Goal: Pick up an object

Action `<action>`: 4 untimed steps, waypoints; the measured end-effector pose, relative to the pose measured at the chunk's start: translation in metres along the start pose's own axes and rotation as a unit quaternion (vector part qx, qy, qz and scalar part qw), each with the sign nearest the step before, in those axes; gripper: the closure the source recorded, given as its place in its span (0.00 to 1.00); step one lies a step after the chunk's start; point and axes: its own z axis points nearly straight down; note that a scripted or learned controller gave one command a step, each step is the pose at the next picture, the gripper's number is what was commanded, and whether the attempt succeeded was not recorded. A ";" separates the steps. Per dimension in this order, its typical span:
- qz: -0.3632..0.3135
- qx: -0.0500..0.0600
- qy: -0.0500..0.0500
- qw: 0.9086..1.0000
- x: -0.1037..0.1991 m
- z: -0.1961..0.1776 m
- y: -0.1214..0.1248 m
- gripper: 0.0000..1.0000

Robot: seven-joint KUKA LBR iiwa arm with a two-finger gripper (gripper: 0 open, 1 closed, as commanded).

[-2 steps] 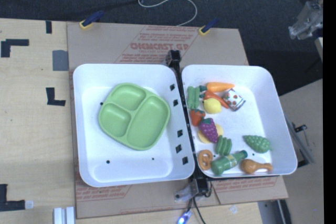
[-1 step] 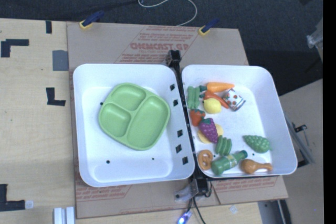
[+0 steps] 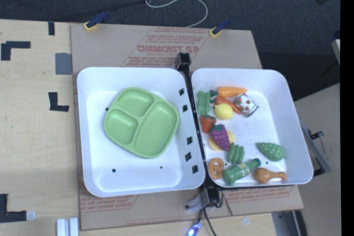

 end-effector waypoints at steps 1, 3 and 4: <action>-0.004 -0.003 -0.001 1.000 -0.004 -0.028 0.004 1.00; -0.004 -0.003 -0.002 1.000 -0.004 -0.048 0.005 1.00; -0.005 -0.004 -0.002 1.000 -0.003 -0.058 0.005 1.00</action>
